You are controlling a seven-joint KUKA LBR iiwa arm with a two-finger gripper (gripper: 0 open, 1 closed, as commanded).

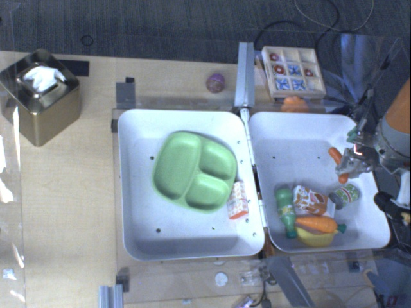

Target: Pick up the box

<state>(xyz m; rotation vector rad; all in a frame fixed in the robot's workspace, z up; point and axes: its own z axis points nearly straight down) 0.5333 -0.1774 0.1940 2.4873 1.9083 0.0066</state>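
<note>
Bench, 2 white bins. Left bin [131, 236]: green tray [194, 170]; small box [237, 201] beside it, against the right wall. Right bin [282, 130]: toy food; gripper [352, 164], grip state cannot be told. Approach box from above, clear of the wall.

1. The left bin [138, 236] holds a green tray [194, 170] and a small box [238, 201] leaning at its right wall.
2. The right bin [295, 136] holds a bottle [286, 209], a packet [311, 201], a carrot [316, 223], a banana [314, 237] and a can [347, 194].
3. The gripper [352, 162] hangs over the right bin's right side, above the can.
4. A tissue box [40, 95] stands at the bench's left.
</note>
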